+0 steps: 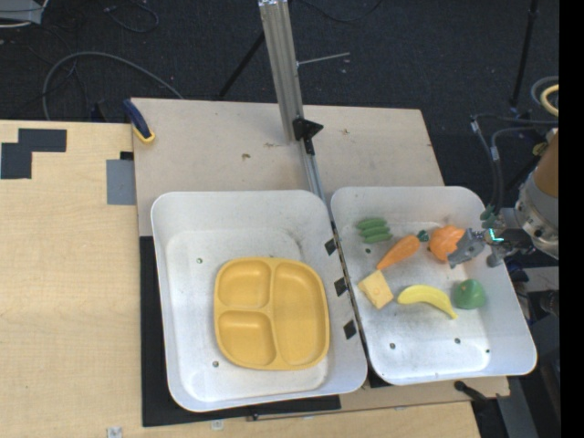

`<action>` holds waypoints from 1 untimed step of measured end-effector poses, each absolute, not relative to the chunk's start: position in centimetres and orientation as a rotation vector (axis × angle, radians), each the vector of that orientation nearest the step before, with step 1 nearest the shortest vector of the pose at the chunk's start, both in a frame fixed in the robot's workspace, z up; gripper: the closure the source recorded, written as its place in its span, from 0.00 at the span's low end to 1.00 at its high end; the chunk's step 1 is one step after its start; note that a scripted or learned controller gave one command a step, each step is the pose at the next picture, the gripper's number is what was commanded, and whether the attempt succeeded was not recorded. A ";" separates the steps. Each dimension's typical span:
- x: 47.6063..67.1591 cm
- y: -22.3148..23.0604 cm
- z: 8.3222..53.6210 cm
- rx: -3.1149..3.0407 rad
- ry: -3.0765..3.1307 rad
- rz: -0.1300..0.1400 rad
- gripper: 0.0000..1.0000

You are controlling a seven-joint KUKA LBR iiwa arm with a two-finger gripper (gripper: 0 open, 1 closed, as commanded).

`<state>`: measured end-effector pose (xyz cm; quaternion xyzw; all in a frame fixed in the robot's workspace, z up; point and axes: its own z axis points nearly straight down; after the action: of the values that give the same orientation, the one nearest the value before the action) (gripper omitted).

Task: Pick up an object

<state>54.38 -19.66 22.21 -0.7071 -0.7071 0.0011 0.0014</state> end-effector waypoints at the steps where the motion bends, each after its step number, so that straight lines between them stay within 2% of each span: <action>1: 54.4 -19.7 22.3 -2.221 -2.221 0.002 0.00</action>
<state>54.44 -19.67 22.31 -0.7071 -0.7072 0.0005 0.0004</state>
